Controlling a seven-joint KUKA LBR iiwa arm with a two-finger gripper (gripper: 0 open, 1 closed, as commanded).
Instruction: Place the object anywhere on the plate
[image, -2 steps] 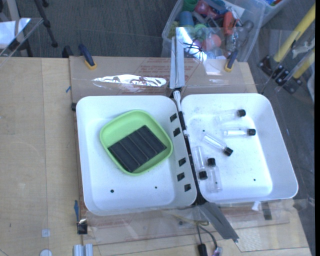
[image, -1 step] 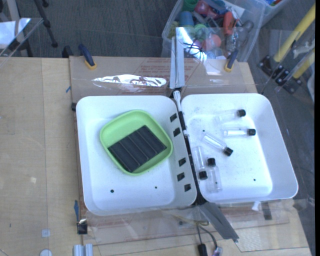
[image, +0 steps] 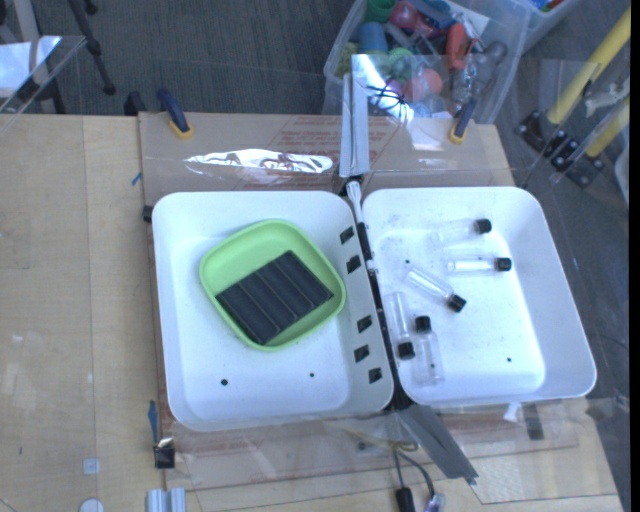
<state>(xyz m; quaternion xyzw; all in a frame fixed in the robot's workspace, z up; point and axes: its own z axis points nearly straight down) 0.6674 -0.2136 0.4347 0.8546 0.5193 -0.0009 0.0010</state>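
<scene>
Both bins are white: the left bin (image: 180, 300) and the right bin (image: 540, 300). The plate (image: 222, 262) in the left one is light green, with a black ribbed slab (image: 274, 297) on it. The vials (image: 432, 285) in the right bin are clear with black caps. The counter (image: 60, 300) is pale wood
</scene>
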